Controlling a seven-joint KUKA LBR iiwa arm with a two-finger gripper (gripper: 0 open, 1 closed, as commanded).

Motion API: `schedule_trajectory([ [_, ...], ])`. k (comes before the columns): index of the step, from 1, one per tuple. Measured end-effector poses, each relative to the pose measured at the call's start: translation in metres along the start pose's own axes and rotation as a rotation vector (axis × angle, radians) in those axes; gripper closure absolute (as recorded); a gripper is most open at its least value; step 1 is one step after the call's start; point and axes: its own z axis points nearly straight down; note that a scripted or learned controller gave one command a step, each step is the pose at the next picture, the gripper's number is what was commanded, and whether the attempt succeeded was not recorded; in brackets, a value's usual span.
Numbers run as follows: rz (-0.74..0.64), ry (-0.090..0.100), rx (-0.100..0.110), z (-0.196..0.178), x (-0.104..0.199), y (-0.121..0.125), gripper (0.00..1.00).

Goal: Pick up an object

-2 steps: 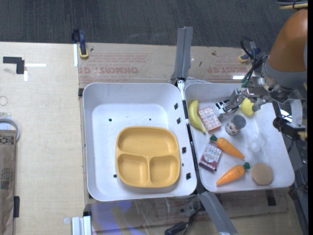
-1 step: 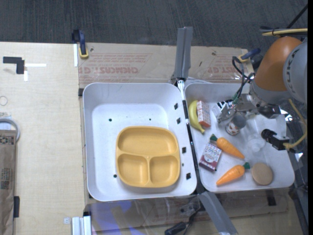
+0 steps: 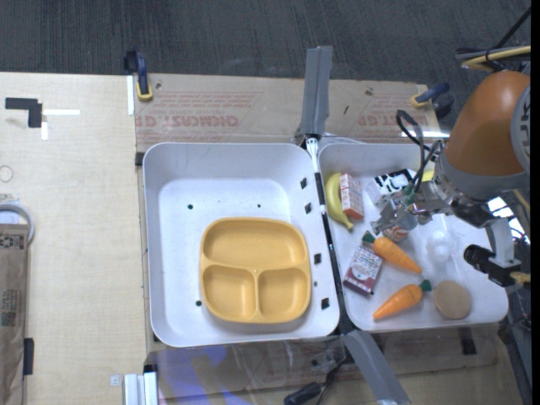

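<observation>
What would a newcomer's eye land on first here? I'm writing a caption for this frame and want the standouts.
Most likely the yellow divided tray, lying alone in the left bin. Next, the arm's orange band at the right edge, with the gripper down among the clutter in the right bin: a banana, two toy carrots, small cartons and a tan round piece.

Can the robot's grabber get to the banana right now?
Probably yes. The gripper is already low in the right bin, and the banana lies uncovered just left of it, though a small carton sits tight against it.
</observation>
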Motion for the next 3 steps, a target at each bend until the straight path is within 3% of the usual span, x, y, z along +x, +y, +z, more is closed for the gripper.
schedule_trajectory([
  [1,-0.034,0.001,0.002,0.035,0.016,-0.049,0.0],
  [2,-0.066,0.002,-0.004,0.069,0.004,-0.045,0.0],
  [3,-0.062,0.002,-0.007,0.059,0.003,-0.044,1.0],
])
